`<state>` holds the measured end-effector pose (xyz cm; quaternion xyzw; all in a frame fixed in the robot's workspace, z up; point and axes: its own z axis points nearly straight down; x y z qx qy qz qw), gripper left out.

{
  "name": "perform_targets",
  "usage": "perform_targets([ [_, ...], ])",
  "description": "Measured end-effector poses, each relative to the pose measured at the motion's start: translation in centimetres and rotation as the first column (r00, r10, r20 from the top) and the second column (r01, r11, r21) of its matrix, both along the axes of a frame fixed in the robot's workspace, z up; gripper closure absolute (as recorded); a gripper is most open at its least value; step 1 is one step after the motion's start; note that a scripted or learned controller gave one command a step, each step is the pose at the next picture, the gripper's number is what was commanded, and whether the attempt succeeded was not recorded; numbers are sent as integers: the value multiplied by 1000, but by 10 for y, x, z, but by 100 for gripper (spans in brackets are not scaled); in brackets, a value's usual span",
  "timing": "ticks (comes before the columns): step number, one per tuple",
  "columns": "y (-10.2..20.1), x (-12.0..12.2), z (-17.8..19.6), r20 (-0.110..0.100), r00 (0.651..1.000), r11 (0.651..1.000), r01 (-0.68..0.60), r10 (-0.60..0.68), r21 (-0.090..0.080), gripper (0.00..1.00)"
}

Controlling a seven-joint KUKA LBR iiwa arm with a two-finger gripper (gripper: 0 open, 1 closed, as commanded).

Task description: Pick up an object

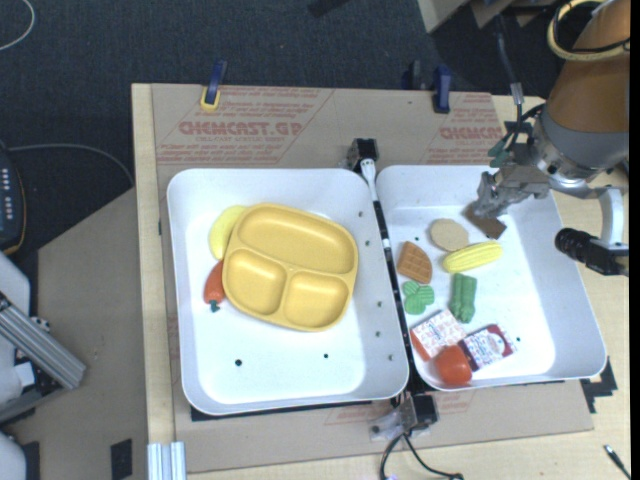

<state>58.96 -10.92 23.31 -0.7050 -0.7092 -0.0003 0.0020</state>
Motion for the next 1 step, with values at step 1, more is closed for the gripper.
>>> perform_targets([
  [1, 60, -8, -10, -1, 1000, 1000, 1, -1, -1, 100],
])
